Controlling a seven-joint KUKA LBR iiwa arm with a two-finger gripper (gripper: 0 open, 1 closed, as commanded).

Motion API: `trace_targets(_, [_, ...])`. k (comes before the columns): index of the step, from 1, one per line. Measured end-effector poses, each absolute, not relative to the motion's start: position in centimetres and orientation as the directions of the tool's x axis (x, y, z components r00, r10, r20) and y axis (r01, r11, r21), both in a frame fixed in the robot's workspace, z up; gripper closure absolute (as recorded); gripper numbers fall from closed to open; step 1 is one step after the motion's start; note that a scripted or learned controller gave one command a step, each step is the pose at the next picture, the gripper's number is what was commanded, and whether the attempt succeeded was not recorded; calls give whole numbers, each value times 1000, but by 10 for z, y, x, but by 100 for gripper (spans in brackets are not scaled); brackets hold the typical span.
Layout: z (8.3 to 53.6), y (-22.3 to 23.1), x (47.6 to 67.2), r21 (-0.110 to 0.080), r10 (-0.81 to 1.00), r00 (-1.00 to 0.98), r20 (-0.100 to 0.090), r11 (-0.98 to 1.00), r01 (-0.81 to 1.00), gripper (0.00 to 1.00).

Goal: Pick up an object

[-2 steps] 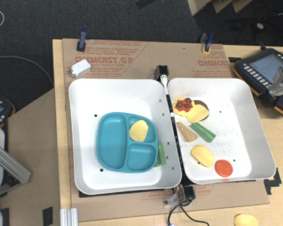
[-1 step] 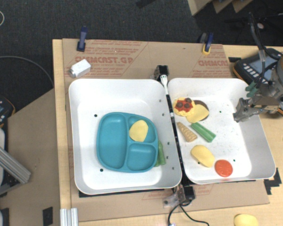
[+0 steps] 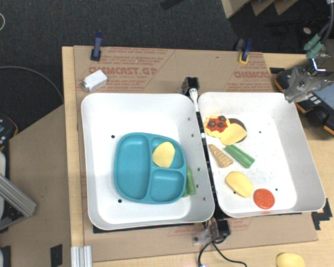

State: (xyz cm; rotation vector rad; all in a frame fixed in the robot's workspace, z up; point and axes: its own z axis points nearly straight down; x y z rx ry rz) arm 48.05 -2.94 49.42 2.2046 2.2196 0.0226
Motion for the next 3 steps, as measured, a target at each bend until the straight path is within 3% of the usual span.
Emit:
trace_targets(1, [379, 1, 478, -12, 1000, -3, 0, 3, 1000, 100])
trace_targets(2, [545, 54, 480, 22, 1000, -8, 4, 7, 1000, 100])
trace_targets(3, [409, 106, 478, -15, 1000, -6, -2, 6, 1000, 100])
